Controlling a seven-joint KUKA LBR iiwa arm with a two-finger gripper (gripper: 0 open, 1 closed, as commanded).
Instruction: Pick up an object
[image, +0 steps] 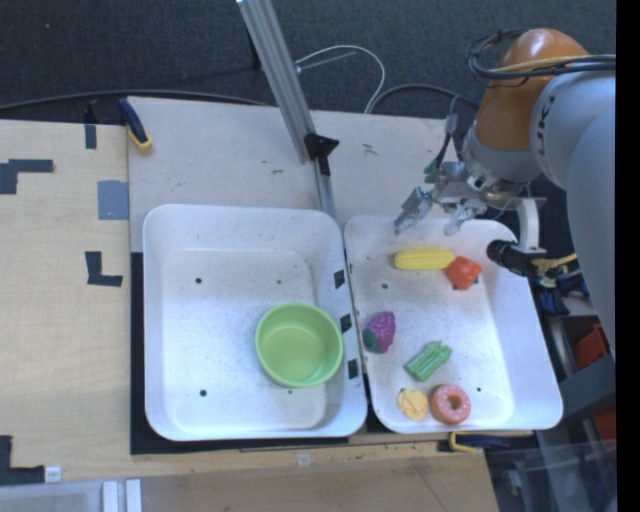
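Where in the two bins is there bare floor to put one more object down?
Left bin: bare everywhere except the green bowl at its front right. Right bin: a bare patch between the corn and the green toy. Its front edge is crowded by the donut.

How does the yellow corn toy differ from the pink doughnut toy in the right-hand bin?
The yellow corn cob toy is long and lies crosswise at the bin's far end; the pink ring-shaped doughnut toy is round with a hole and sits at the near end. The corn lies closer to the gripper. Both rest in the right white bin.
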